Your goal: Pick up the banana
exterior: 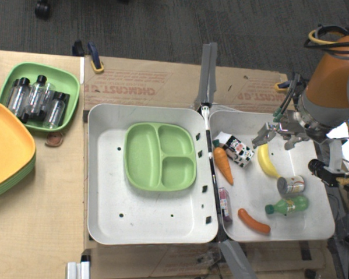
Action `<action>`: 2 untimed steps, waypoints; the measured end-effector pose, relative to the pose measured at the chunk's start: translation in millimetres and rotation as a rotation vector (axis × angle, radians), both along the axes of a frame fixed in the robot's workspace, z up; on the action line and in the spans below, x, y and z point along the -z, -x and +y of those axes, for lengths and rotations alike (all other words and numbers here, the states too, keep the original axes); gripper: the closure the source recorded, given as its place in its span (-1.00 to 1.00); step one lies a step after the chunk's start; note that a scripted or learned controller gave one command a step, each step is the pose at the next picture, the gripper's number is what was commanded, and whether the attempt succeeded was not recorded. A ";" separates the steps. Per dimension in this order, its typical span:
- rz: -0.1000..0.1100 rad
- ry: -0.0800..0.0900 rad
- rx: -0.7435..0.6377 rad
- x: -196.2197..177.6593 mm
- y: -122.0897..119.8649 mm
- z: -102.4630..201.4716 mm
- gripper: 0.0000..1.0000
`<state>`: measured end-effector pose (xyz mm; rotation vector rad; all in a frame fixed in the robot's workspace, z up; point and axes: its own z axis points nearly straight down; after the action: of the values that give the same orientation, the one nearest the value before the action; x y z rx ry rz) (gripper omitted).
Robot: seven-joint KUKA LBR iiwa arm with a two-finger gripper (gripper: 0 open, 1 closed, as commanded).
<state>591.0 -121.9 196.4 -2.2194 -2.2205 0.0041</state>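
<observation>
We see the pincer (278, 134) hanging over the far part of the right bin (318, 231), its two fingers spread wide with nothing between them. The banana (268, 161) lies on the bin floor just below the pincer and a touch toward its left finger, near but apart from both fingertips. So we judge the task barely begun: the approach is made, but the grasp and the lift are both left to do.

Around it the bin is crowded. Left of the pincer sits a small black-and-white toy (239, 151), with a carrot (223, 165) beyond it by the bin wall. Nearer us than the banana stand a tin can (291, 184) and a green bottle (287, 206), then a sausage (254, 221). The toy and the can look closest to the banana, so we think a finger could catch either on the way down. A green divided plate (160, 157) rests in the left bin (100, 219), well clear.
</observation>
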 end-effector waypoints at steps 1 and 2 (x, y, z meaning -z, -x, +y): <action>-0.001 0.000 0.163 88.8 -17.9 -43.2 -1.00; -0.004 0.000 -0.214 104.6 -34.5 -46.6 -1.00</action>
<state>625.5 -168.5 91.9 -1.9713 -2.4481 0.0000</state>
